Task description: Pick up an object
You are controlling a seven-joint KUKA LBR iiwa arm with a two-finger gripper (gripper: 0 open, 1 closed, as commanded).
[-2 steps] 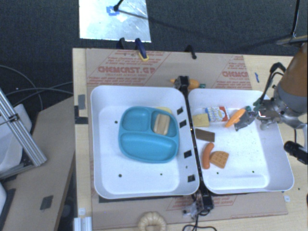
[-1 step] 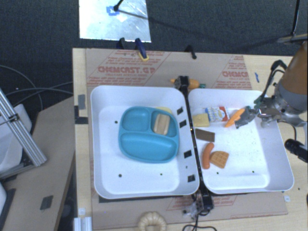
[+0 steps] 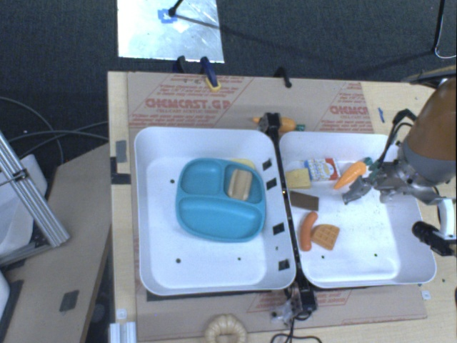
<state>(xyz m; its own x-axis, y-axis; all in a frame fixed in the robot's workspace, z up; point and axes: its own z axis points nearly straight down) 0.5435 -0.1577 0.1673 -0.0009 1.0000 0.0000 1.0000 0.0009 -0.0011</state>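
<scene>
The right bin (image 3: 371,263) holds several toy foods. An orange carrot (image 3: 348,175) lies at the back, next to a white and red packet (image 3: 321,170) and a yellow block (image 3: 297,179). A brown slab (image 3: 305,201), an orange sausage (image 3: 308,231) and a waffle piece (image 3: 325,236) lie nearer the front left. My gripper (image 3: 355,191) hangs low in this bin, just below and right of the carrot's lower end. Whether it touches the carrot is unclear.
The left bin (image 3: 164,263) holds a blue divided plate (image 3: 214,216) with a tan bread piece (image 3: 239,184) in its back right compartment. A black divider (image 3: 282,206) runs between the bins. The arm's grey body (image 3: 428,156) overhangs the right bin's right edge.
</scene>
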